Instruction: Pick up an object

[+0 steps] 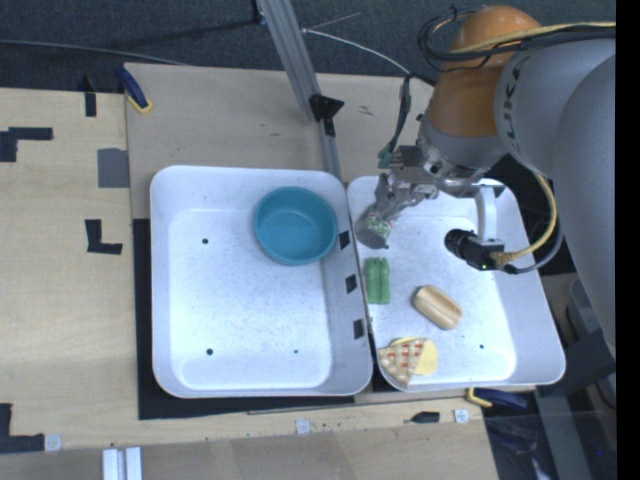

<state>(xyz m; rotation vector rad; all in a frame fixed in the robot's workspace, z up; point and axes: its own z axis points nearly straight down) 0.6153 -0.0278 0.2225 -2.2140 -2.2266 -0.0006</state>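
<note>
**End effector low over the right bin's near-left corner**

The arm [500,88] reaches into the right bin [520,358], and the end effector [378,226] hangs just above the green block [377,280]; whether it is wide or narrow cannot be told from here. Just right of the green block lies a tan roll [437,306], and below it a yellow-and-red checked piece [407,358]. Left of the green block, in the left bin [180,358], sits a blue bowl [295,225].

Even soft overhead light, faint shadows, slight blur, low-res w/ grain.
</note>
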